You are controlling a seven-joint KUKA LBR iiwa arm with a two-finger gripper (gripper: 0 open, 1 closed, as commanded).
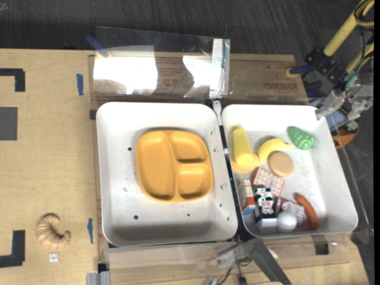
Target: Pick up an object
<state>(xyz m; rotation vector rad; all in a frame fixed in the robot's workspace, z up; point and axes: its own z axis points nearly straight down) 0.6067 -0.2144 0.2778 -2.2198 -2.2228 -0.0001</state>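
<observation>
The right bin (338,177) holds several small objects. Among them are a yellow bottle (240,147), a yellow cup with a tan disc (278,159), a green bumpy toy (301,138), patterned small boxes (266,193), a red sausage (307,211) and a white ball (287,221). My gripper (343,100) hangs at the bin's far right corner, just outside its rim and above the bench edge. It is apart from every object, and nothing shows in it.
A yellow divided plate (174,164) lies in the left bin (113,159). On the wooden bench at the front left lies a tan croissant toy (53,231). Clear plastic sheeting (160,70) stands behind the bins. Yellow cables (349,22) run at the top right.
</observation>
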